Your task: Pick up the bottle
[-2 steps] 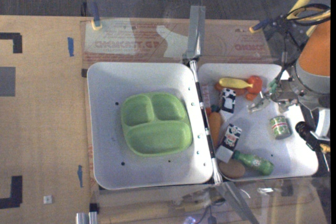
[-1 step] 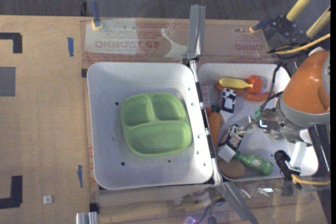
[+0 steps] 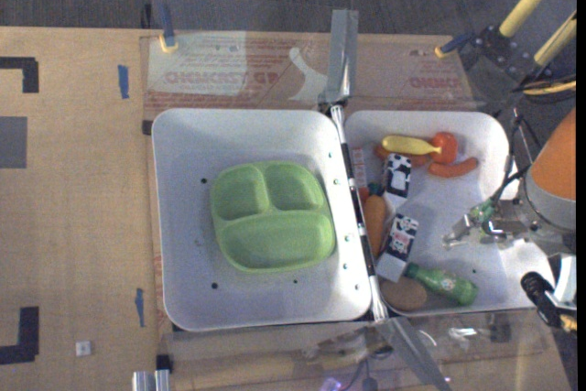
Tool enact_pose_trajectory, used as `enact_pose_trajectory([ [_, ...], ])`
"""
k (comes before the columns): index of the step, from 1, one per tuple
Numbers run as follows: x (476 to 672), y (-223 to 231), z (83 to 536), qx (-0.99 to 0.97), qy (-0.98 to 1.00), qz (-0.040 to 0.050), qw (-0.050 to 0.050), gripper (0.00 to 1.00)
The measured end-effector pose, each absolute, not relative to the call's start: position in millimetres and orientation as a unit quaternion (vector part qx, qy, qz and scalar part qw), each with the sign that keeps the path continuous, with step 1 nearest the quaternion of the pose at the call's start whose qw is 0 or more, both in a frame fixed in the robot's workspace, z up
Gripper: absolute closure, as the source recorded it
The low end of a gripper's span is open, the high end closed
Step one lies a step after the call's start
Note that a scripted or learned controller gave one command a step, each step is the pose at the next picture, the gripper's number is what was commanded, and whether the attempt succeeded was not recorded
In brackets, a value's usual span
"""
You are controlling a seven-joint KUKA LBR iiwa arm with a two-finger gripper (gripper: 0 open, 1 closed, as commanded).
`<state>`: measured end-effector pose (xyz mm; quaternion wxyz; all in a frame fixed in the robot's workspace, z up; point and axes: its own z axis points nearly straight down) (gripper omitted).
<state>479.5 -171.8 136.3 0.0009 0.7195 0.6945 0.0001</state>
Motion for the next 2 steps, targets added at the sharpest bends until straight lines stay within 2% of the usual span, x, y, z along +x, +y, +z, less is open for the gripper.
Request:
enact_pose_trajectory([
  [1, 479.7, -125, 86, 0.788, 0.616, 0.0006, 0.001, 0.00],
  [2, 480.4, -125, 96, 0.788, 0.615, 0.0012, 0.002, 1.00],
])
